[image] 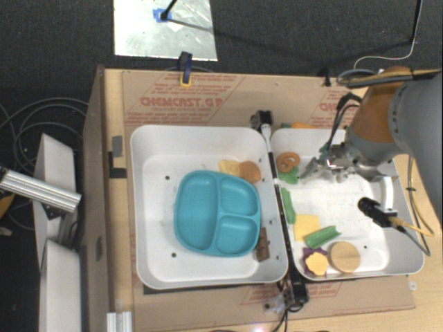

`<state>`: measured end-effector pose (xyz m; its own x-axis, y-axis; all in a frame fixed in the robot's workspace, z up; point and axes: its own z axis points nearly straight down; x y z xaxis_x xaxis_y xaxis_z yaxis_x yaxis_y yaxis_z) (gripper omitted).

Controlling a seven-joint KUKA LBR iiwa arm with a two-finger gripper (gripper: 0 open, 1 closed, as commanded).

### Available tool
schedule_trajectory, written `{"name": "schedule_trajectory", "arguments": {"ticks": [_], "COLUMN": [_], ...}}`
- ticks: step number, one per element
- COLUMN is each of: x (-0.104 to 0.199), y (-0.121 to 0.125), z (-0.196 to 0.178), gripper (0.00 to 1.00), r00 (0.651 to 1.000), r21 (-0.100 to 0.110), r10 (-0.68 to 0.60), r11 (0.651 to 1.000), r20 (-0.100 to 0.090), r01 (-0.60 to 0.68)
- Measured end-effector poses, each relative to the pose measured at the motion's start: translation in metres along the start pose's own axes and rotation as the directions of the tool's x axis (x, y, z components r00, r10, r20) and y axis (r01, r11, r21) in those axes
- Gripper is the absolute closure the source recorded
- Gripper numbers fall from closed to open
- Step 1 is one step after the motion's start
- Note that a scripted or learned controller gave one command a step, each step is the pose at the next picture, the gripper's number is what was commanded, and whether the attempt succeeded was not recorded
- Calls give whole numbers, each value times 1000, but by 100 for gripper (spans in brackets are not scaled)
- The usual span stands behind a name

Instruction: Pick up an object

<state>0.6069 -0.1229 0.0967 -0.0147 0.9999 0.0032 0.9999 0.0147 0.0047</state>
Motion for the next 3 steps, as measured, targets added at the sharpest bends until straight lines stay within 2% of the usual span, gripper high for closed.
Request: {"name": "schedule_trajectory", "arguments": {"ticks": [1,2,3], "x": [12,-83,-12], "y": [-125,-77,-17], "z": [13,-51,-5], "gripper": [0,0,0], "r00": [1000,1000,1000], "r21": [13,-7,1], "r10": [17,19,3], "r11": [1000,1000,1000], "r20": [0,13,1], "r01": [-17,-18,-3]}}
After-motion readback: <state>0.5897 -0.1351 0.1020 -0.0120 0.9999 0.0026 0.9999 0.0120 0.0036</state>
